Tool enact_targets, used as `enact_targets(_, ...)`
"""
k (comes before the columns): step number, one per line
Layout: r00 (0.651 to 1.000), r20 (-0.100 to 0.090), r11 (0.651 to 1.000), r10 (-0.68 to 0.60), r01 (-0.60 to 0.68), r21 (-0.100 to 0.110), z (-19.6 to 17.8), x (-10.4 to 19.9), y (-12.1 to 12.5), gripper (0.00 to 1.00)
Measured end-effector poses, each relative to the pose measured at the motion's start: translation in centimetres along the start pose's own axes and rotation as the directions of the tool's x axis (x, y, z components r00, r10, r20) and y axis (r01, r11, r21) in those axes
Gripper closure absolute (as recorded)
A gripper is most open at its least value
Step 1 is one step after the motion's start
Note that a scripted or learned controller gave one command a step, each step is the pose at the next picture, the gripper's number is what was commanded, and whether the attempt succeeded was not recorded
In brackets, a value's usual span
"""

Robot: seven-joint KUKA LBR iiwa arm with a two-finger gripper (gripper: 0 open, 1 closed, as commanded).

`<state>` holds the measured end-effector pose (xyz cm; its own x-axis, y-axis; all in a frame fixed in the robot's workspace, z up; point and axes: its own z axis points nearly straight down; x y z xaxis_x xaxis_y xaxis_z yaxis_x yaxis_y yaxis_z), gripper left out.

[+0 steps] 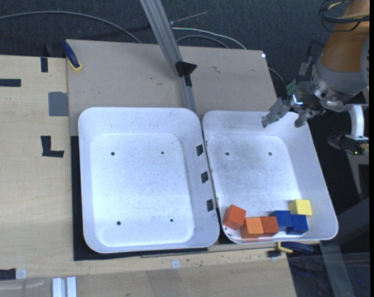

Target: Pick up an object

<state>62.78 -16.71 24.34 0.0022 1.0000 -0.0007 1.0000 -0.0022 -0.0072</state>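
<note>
The gripper (pixel 284 116) is hanging over the far right corner of the right bin (pixel 310 159), its two fingers spread apart with nothing between them. The grey arm with its orange band (pixel 346 48) is reaching in from the right.

The things to pick are sitting well apart from it, bunched along the near edge of the same bin: an orange block (pixel 235 216) at the left of the bunch, a second orange block (pixel 254 226) just beside it, a reddish-brown block (pixel 269 224) next along, then a blue block (pixel 292 221) with a yellow block (pixel 300 207) at its far side. They are looking like small, rigid cubes, most likely light and not fragile, with flat faces that should suit a two-finger pinch. Because they are packed so closely, I am guessing the easiest hold is across the yellow block or the leftmost orange one, where there are free sides for the fingers; the middle ones are leaving little room.

The left bin (pixel 137 178) is lying alongside, both bins looking smooth, shallow and speckled. They are resting on a pale wooden bench (pixel 26 166), with a metal rail (pixel 165 36) slanting in from the far side and cables (pixel 81 17) trailing over dark carpet beyond.
</note>
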Motion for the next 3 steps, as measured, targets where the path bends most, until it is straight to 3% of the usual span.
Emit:
enact_targets(1, 1.000, -0.002, 1.000, -0.006, 0.006, -0.006, -0.6, 2.8, -0.2, 0.00)
enact_targets(2, 1.000, 0.000, 1.000, 0.002, -0.002, 0.004, 6.5, -1.3, -5.5, 0.00)
enact_targets(3, 1.000, 0.001, 1.000, -0.006, 0.006, -0.013, 2.9, -1.0, 0.5, 0.00)
